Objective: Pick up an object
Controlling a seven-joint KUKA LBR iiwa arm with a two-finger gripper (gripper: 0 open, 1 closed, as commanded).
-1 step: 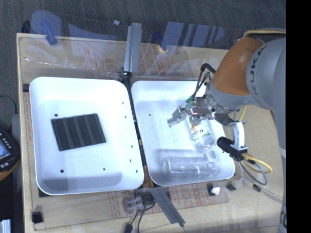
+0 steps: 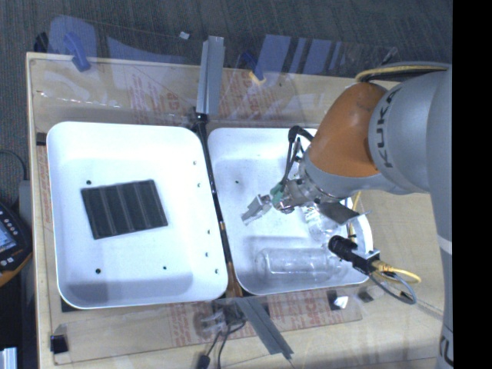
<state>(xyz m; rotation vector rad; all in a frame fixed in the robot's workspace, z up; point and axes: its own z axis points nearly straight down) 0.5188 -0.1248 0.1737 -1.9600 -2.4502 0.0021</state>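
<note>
Gripper over right bin, grip state unclear; clear bottle faint, partly behind arm.

Both bins white: left bin, right bin. Dark grey ribbed pad in the left one, striped in four parallel bands; clear see-through bottle in the right. Arm grey with orange band, bench pale tan with faded red print, floor dark grey.
</note>
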